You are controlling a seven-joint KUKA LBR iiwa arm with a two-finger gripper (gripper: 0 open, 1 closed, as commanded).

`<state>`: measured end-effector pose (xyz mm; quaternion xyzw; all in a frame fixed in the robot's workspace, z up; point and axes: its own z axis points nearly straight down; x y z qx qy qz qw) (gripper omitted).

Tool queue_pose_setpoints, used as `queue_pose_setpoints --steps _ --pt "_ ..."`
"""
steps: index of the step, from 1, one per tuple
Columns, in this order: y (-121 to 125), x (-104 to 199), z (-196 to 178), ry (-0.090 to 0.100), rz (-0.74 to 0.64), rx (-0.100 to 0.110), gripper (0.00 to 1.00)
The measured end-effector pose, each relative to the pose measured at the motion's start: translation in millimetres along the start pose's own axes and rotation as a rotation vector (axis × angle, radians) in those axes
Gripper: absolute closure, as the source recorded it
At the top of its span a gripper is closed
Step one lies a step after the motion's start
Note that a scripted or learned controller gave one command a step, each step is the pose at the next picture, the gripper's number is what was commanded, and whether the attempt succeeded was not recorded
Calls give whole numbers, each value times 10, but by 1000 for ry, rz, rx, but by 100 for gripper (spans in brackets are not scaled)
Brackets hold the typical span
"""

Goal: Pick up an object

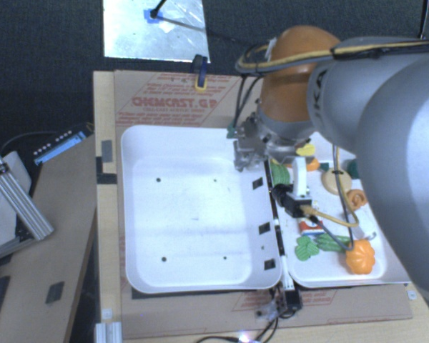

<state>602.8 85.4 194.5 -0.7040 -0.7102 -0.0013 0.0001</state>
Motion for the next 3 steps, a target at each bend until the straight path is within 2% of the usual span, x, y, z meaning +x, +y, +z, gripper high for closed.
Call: queue_pose_setpoints --steps 1,2,3 --pt "-322 470 -178 1 -1 2 100" --pt "1 777 -1984 4 1 -20 100" --pt "627 411 -1849 -3 11 -3 100"
